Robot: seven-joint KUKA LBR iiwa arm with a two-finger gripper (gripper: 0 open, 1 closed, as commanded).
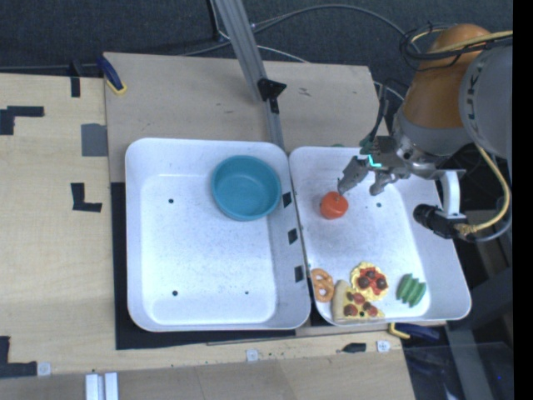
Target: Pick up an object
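A small red-orange tomato-like object [334, 206] lies in the upper left of the right bin [433, 232]. My gripper [364, 182] hovers just above and to the right of it, its two dark fingers spread apart with nothing between them. Along the front of the same bin lie a pretzel [322, 284], a pizza slice [364, 290] and a green pod-like piece [410, 289]. A blue bowl [245, 187] stands at the back of the left bin [166, 248].
A grey metal pole [250, 52] slants down from the top to the divide between the bins. The grey and orange arm [454, 90] fills the upper right. Cables trail past the right bin's far edge.
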